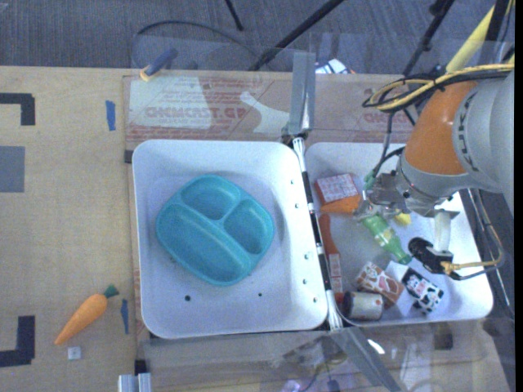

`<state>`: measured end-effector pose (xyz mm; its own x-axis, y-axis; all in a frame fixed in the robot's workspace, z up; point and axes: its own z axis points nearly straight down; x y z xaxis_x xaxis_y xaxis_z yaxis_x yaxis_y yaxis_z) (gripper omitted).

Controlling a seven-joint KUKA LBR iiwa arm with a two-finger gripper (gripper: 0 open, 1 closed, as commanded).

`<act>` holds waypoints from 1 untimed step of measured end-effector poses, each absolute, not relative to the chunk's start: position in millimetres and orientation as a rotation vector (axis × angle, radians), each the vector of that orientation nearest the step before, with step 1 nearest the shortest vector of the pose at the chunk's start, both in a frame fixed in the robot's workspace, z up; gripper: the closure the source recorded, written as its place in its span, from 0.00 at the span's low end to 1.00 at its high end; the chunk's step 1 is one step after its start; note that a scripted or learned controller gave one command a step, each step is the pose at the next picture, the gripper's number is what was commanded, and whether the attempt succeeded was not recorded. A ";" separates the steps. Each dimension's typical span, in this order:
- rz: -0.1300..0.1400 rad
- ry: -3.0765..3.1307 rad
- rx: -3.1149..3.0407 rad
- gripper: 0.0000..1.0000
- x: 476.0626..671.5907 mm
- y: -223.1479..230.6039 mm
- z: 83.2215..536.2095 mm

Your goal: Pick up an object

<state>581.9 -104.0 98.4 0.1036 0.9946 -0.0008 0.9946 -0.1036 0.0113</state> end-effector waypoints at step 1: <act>-0.001 1.888 2.510 1.00 539.3 -60.7 264.6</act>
